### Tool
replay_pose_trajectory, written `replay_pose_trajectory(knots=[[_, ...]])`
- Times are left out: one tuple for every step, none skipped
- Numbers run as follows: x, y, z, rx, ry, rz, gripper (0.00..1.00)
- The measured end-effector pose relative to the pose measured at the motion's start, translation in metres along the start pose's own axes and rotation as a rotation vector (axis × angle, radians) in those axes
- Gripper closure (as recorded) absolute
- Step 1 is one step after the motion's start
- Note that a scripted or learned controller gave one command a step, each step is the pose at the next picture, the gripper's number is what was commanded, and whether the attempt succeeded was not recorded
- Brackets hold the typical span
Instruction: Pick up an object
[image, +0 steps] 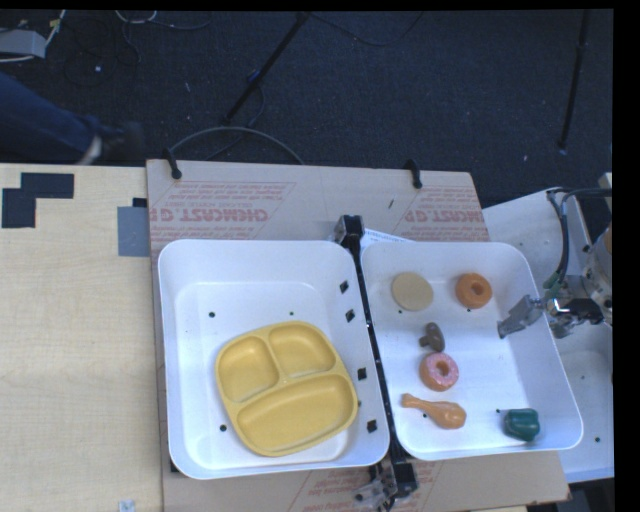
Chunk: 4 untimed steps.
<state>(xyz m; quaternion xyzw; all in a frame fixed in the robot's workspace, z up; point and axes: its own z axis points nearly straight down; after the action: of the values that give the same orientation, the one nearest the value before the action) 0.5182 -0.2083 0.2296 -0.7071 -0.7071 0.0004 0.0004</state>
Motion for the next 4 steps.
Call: replay_pose_trajectory(knots=[[0.005, 0.007, 0.047, 0.005, 0.003, -0.001, 0.00], [-0.003, 0.004, 0.095, 0.006, 0.003, 0.000, 0.00], [-0.002, 0.004, 0.144, 0.002, 0.002, 0.000, 0.00], [-0.003, 0.004, 0.131, 0.001, 0.001, 0.003, 1.00]])
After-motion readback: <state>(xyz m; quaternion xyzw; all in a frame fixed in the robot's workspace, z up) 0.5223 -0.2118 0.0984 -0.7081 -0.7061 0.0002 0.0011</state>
